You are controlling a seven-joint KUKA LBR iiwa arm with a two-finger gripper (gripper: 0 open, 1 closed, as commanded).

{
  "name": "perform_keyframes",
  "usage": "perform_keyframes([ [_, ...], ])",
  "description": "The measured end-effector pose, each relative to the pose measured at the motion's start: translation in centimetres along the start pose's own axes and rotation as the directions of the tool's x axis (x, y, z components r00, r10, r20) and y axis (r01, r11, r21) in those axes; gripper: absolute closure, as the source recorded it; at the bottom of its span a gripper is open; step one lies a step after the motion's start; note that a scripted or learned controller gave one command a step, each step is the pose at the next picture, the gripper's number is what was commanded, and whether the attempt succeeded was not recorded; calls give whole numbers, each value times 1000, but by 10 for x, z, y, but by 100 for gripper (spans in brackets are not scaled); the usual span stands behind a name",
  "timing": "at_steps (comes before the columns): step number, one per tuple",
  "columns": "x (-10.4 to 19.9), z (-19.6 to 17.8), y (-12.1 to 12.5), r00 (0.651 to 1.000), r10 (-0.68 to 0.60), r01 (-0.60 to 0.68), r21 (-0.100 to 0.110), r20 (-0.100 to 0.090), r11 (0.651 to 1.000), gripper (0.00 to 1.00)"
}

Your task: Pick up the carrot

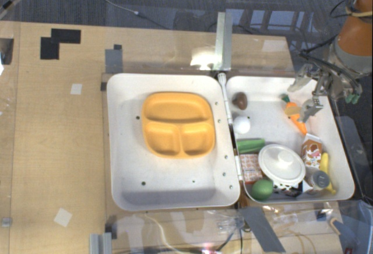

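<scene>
The carrot [295, 115], small and orange with a green top, lies in the upper right part of the right bin [274, 85]. My gripper [306, 95] hangs over that corner of the bin, reaching in from the right. It is open, with one finger [300, 82] above the carrot's far side and the other [311, 108] just right of the carrot. Nothing is between the fingers, and the carrot rests on the bin floor.
The right bin also holds a brown lump [239, 100], a white ball [241, 125], a green cucumber [250, 145], a white lidded bowl [281, 162], a lime [262, 189], a small carton [312, 152] and a banana [324, 166]. A yellow divided tray [178, 123] sits in the left bin [125, 148].
</scene>
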State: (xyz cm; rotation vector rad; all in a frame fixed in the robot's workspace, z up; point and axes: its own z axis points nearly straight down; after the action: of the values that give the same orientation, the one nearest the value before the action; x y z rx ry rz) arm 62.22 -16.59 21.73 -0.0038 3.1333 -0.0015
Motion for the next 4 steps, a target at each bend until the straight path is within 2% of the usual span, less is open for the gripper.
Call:
perform_keyframes([
  [1, -11, 121, 6, 988, 156, -157, -2, -11, 988, 0],
  [2, -18, 101, 6, 989, 150, -150, 0, 11, 989, 100],
  [3, -1, 10, 72, 997, 82, -82, -2, 12, 997, 100],
  [4, -45, 2, 62, 989, 150, -150, -1, 4, 989, 100],
])
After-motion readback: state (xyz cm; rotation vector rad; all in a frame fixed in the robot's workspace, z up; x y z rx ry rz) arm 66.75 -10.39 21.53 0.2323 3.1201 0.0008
